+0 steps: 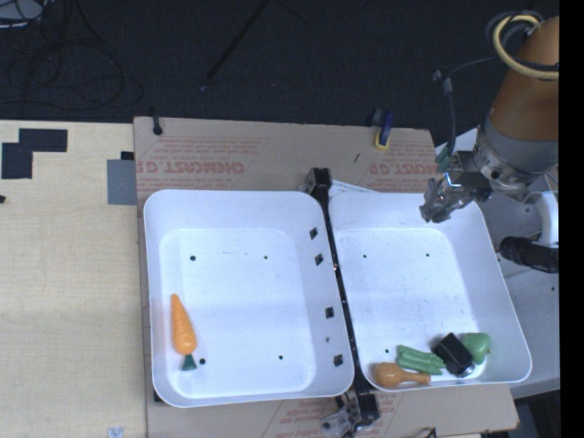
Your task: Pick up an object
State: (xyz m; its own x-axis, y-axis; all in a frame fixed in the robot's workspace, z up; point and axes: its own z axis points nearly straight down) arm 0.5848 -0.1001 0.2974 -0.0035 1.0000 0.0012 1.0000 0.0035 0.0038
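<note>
Now, one slanted overhead view, clock directions read on that view.

Arm: grey body with orange band [537,48], reaching in from 2 o'clock; a yellow cable loops over its top.

Pincer [436,210]: hangs over the far right corner of the right bin, at about 1 o'clock of that bin. Dark and small against the rim, so I cannot tell how far apart it stands; nothing can be made out in its grip.

Left bin [233,213]: shallow, white, touching the right bin along a black centre strip.

Toy carrot [182,327]: orange with a green stub, lying at 8 o'clock in the left bin, near the left wall, green end toward the near rim. Well apart from the pincer.

Right bin [401,217]: shallow, white.

Right bin contents: a cluster at 5 o'clock along the near rim, well apart from the pincer.

Green bean-like toy [418,359]: lies lengthwise, just beside the black block.

Black block [453,353]: tilted, between the bean-like toy and a green leafy piece [476,343], touching or overlapping both.

Orange pear-shaped toy [396,375]: nearest the rim, just below the bean-like toy.

Desk [64,245]: pale wood surface at 9 o'clock; a brown cardboard sheet [237,153] with red lettering lies under both bins.
</note>
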